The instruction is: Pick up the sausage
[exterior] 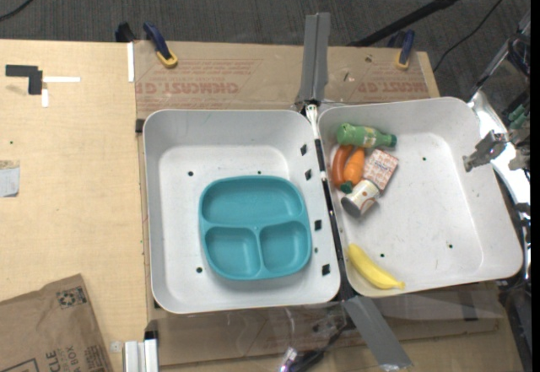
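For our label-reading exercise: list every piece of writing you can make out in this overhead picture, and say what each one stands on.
"CHEMCAST GP", printed in red and seen upside down, on the brown board behind the bins.
"CLE" and "R BOX", parts of words beside a recycling sign, on the cardboard box at bottom left.
Labels on the green bottle, the small carton and the can: too small to read.

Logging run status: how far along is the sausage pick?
Done: nothing visible. The sausage lies in the right bin, against the carrot in the cluster by the divider. In hand: nothing; the gripper sits at the bin's right rim, apart from the sausage. Left: reach across, grasp, lift.
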Tool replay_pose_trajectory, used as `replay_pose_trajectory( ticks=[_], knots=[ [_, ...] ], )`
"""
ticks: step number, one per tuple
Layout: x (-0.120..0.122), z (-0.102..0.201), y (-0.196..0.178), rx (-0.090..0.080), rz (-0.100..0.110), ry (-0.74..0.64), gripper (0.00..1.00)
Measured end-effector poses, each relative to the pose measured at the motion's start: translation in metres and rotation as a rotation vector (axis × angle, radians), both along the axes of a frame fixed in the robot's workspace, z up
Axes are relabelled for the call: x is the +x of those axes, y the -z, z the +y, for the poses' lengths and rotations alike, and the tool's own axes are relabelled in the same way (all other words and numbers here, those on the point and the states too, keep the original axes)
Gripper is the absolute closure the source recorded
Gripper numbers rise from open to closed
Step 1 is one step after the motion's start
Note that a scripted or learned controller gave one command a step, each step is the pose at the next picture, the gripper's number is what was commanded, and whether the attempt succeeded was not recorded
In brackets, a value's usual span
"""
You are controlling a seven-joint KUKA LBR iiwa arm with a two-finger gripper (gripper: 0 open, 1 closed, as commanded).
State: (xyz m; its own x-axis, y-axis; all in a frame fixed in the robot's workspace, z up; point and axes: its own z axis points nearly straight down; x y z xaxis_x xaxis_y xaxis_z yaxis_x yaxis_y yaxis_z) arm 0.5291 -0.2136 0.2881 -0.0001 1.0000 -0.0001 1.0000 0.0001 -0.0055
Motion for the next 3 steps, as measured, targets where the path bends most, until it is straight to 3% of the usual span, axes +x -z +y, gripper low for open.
replay_pose_trajectory(
  ticks=[1, 2, 3],
  knots=[
    [0.06, 0.067, 0.162, 0.0, -0.003, -0.127, 0.0],
    [-0.04, 0.099, 0.184, -0.018, -0.047, 0.058, 0.0],
    [0.009, 0.113, 0.189, -0.001, -0.022, 0.389, 0.0]
  ],
)
